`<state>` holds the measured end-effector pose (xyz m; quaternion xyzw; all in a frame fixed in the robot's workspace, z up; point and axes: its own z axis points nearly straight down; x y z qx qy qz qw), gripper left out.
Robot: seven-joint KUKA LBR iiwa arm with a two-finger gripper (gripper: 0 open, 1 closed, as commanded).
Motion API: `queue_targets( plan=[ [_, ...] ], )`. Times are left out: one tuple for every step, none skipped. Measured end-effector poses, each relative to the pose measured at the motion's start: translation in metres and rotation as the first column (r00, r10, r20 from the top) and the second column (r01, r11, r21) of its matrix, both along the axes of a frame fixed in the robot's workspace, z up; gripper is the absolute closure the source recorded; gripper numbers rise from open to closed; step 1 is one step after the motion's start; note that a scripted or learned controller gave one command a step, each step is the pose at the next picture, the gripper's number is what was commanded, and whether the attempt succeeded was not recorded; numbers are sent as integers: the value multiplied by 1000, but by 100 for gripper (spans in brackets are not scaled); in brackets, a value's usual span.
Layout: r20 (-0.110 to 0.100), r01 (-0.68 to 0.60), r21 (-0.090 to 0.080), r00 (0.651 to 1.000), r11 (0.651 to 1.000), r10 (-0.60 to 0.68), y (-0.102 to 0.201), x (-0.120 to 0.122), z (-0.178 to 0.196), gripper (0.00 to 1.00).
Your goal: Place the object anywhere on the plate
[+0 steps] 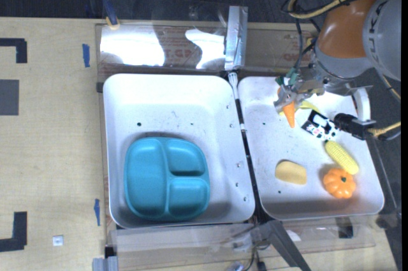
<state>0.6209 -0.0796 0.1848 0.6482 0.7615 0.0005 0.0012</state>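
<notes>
The pincer point(292, 97) is closed on the orange carrot point(291, 113) over the right bin point(268, 196), so the pick looks done, but the carry to the blue plate point(167, 178), far to its lower left, is still left. The carrot hangs just below the fingertips, its long axis nearly upright in the view, narrow tip pointing down toward the bin floor.

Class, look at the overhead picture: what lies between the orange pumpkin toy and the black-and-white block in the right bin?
In the camera view, a yellow corn cob toy lies between the orange pumpkin toy and the black-and-white block.
</notes>
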Motion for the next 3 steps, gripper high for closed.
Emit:
queue_targets(
  plan=[
    [0, 117, 2, 993, 993, -117, 86, 4, -1, 100],
    [7, -72, 0, 997, 997, 72, 94, 21, 108, 100],
    [-11, 280, -1, 960, 960, -280, 150, -77, 15, 100]
  ],
)
